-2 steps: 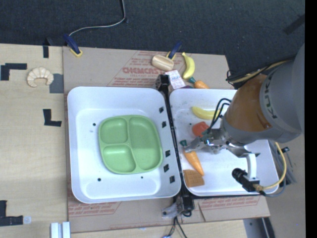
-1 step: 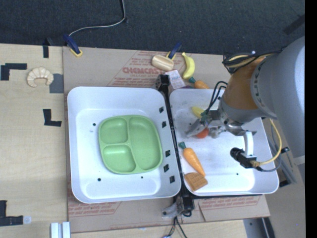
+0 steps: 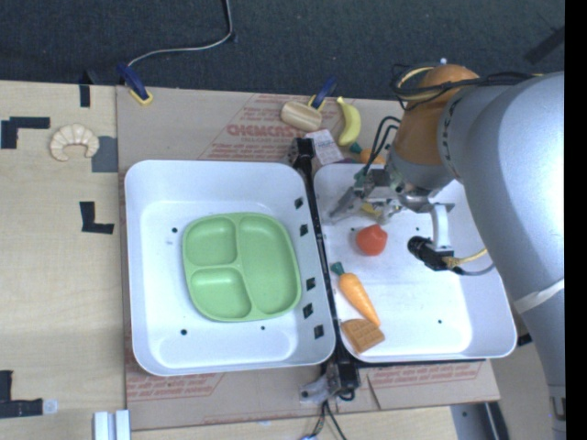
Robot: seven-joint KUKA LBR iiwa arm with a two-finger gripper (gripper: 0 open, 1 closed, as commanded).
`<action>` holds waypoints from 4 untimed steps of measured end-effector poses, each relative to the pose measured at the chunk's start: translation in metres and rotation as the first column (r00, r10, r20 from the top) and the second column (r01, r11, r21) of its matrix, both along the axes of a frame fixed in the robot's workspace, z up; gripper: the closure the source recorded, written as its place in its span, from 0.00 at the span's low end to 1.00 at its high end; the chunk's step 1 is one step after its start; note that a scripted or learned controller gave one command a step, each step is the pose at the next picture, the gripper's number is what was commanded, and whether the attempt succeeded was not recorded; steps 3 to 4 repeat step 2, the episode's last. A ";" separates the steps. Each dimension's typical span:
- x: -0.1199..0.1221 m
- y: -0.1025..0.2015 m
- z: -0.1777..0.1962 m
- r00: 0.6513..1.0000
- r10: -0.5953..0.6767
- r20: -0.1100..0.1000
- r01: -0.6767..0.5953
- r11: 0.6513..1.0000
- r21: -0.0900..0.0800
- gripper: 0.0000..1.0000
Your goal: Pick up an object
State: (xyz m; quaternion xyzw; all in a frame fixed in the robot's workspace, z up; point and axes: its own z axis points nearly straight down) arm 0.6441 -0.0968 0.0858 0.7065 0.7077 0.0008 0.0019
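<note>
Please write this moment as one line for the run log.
gripper: above right bin, back-left | holds: nothing seen | nearest: tomato | carrot: untouched

We see one big grey arm coming in from the right side. It has an orange band just above the wrist. The arm bends down and the wrist points low and to the left. At its end sits the gripper (a small metal hand with two fingers). We cannot tell how the fingers stand from up here.
</note>
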 end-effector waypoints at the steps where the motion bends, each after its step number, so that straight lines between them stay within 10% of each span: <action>1: -0.053 -0.004 0.001 1.000 -0.001 0.000 0.001 1.000 0.000 0.00; 2: -0.052 -0.005 0.010 1.000 -0.001 0.000 0.001 1.000 -0.001 1.00; 4: -0.052 -0.005 0.010 1.000 -0.001 0.000 0.001 1.000 -0.001 1.00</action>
